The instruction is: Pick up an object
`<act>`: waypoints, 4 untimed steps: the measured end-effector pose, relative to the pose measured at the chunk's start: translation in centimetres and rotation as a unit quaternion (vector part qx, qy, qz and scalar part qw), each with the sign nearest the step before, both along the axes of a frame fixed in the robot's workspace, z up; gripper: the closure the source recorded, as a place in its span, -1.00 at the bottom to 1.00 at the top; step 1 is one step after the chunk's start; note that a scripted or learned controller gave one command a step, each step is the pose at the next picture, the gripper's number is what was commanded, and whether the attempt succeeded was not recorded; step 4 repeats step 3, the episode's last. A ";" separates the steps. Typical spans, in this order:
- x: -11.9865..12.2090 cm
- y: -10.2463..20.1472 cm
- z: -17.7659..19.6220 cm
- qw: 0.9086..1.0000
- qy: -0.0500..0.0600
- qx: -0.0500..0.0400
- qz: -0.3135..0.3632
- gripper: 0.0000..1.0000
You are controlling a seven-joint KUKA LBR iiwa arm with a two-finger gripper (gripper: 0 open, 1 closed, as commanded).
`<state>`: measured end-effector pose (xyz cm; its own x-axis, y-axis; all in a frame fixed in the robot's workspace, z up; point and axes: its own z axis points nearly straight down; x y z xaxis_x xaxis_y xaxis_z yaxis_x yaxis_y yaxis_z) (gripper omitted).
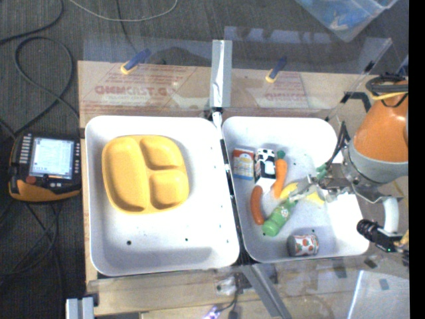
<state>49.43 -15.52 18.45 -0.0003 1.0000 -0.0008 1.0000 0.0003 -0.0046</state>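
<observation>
Apparently the gripper (307,186) hovered w/ fingers parted over a green bottle (278,219), lying tilted, at 6 o'clock from carrot (281,173).

I have one fixed camera, set high over the tabletop (93,78) and tilted down at a slant. It takes in both bins, left (99,244) and right (332,238), plus floor around them. The arm (382,141) enters from my right edge.

A robotics lab. Loose cables (40,52) trail over dark carpet, and a teach pendant (45,167) lies beside the table (153,88). A clear plastic storage tub (345,2) sits on the floor.
</observation>
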 end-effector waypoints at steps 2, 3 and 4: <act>3.3 2.4 -8.3 1.000 -0.006 0.000 0.028 1.00; 7.6 6.4 -0.2 1.000 -0.001 -0.001 -0.014 1.00; 7.6 6.4 -0.2 1.000 -0.001 -0.001 -0.014 1.00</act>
